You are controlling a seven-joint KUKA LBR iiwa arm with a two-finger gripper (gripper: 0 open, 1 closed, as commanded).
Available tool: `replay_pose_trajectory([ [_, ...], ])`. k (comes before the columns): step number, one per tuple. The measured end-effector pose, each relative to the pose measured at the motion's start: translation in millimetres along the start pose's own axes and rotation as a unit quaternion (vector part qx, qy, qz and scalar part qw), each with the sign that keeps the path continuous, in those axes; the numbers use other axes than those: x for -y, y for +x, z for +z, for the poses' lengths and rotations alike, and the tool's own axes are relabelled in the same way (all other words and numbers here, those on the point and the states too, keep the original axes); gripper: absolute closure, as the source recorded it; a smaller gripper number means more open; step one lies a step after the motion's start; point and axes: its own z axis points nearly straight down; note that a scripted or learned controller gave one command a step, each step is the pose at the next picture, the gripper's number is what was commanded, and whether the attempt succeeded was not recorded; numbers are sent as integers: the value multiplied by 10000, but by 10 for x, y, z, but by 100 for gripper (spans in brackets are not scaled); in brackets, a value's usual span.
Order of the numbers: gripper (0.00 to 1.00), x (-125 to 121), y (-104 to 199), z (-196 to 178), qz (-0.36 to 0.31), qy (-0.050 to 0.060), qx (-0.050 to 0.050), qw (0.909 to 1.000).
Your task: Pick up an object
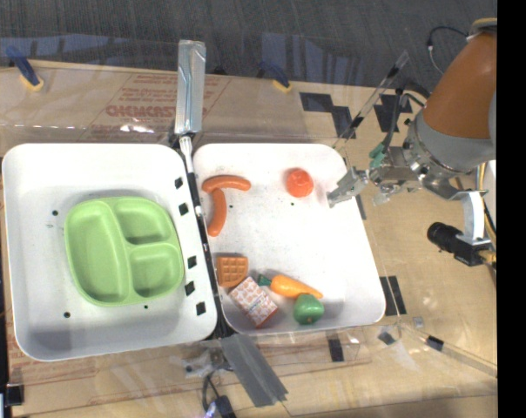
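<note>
The arm (pixel 455 85) reaches in from three o'clock, and its gripper (pixel 343 190) hangs over the right rim of the right bin (pixel 354 259), apart from everything inside it. Whether the tool is spread wide or drawn narrow I cannot tell — it is small and seen at a slant — and nothing shows in its grasp.

The pickable things all lie in the right bin. Nearest the gripper, at about nine o'clock from it, is a red tomato (pixel 299 181). Further toward nine o'clock lie two orange sausages (pixel 225 183), one across and one upright. Along the bin's six o'clock edge cluster a waffle (pixel 232 269), a patterned box (pixel 254 302), a carrot (pixel 291 286) and a green pepper (pixel 308 309), touching or nearly so. The left bin (pixel 37 172) bears a green divided plate (pixel 124 251).

By my reading this is the approach step — no object is chosen or touched yet. The next move calls for travelling inward over the bin and descending; the tomato looks the easiest target, standing alone, though being round it may roll from a poor pinch
</note>
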Motion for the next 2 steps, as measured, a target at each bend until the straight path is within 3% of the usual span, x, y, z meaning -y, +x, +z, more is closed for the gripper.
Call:
replay_pose_trajectory([
  [1, 0, 312, 524, 941, -95, 13, -4, 10000],
  [2, 0, 580, 518, 1893, -435, -71, 13, 9990],
])
